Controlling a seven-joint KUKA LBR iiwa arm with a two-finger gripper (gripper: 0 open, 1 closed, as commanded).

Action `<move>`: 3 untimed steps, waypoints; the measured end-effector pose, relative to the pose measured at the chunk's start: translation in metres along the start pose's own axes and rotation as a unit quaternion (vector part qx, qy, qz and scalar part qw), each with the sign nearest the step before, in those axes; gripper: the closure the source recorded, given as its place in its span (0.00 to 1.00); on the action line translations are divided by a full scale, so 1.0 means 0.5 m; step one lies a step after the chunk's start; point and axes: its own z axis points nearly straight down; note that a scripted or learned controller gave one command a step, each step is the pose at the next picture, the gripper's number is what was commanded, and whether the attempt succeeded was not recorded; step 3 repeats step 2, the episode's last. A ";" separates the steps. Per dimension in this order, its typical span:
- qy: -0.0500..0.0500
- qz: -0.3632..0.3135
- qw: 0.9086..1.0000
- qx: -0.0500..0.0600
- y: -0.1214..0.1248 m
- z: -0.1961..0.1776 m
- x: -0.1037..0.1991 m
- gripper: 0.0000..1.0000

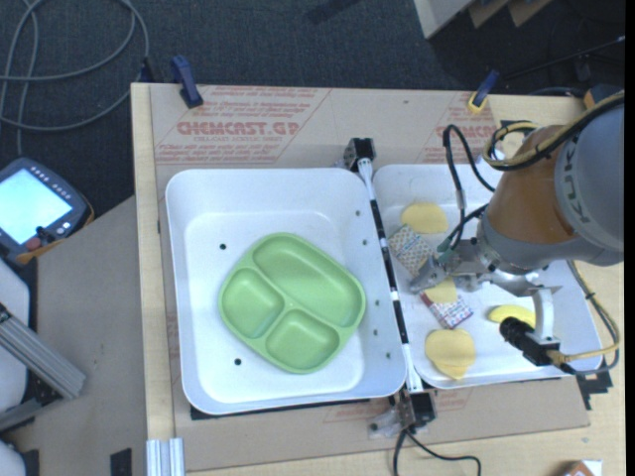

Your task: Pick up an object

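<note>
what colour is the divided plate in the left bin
Light green, the divided plate lies in the left bin, shown in the camera view.

Glossy smooth plastic green tray (292, 302) & white bins (189, 226); matt printed cardboard bench top (298, 117).

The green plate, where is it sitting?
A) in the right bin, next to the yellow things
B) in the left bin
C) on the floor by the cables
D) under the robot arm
B: the green plate lies flat in the left bin, while the arm reaches down into the right bin among the yellow pieces.
</note>
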 end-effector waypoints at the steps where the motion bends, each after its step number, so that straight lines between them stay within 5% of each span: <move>1: 0.000 0.000 1.000 -0.001 0.000 -0.019 0.000 1.00; 2: 0.000 -0.001 1.000 -0.002 -0.024 -0.231 0.185 1.00; 3: 0.000 -0.001 1.000 -0.002 -0.024 -0.231 0.185 1.00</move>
